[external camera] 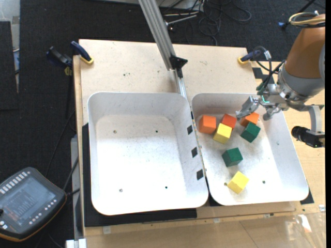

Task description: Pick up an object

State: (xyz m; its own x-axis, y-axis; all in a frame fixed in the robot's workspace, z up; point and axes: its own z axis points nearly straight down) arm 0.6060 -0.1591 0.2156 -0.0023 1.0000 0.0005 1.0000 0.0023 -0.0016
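The right bin (289,164) holds several cubes. An orange cube (208,124), a red-orange cube (228,121) and a yellow cube (223,133) cluster near its far left. Another orange cube (252,119) touches a green cube (251,132). A second green cube (232,156) and a second yellow cube (238,182) lie nearer the front. My gripper (254,112) hangs over the far side of the right bin, open, its fingers spread just above the orange cube beside the green one. Nothing sits between the fingers.
The left bin (103,154) lies beside the right one, sharing a raised middle rim. A slanted metal pole (158,27) crosses the far bench. Clamps (83,53) sit at the far corners. A teach pendant (26,203) rests at the lower left.
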